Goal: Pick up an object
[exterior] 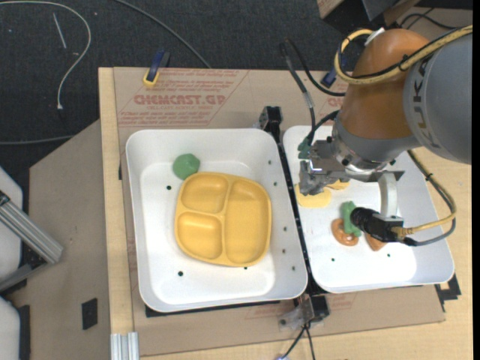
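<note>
Looking down at a slant from the camera view, two shallow white bins sit side by side on a cardboard-covered bench. The left bin point(142, 201), at frame centre, holds a yellow divided plate point(223, 217) with a small green lump point(186, 165) touching its upper left edge. The right bin point(420, 265) holds a pale yellow piece point(315, 199) near its left wall and, lower right of that, an orange and green toy point(347, 227). The grey arm enters from the upper right, and its gripper point(315, 180) sits directly over the pale yellow piece. Whether the tool is open or closed cannot be told. The step looks like the descent onto that piece; next comes closing firmly, then lifting straight up.
</note>
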`<state>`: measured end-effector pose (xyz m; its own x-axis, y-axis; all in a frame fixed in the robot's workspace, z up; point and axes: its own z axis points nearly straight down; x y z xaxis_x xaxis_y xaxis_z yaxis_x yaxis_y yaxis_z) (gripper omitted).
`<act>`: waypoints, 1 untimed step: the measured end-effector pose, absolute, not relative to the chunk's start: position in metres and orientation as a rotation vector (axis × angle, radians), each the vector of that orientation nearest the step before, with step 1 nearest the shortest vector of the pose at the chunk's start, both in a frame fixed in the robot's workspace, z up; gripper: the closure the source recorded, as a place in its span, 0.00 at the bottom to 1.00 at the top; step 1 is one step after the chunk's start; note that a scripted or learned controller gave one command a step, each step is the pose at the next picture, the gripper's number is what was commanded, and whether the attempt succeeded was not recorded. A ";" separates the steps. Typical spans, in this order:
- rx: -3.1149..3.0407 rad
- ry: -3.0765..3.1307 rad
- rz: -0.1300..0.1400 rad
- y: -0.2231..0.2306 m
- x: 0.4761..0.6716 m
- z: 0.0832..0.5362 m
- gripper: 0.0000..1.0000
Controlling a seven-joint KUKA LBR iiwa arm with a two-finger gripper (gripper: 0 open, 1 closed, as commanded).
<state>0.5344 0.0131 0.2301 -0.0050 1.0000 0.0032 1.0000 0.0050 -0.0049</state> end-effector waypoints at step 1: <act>-2.213 -2.227 -0.003 0.061 0.530 0.236 1.00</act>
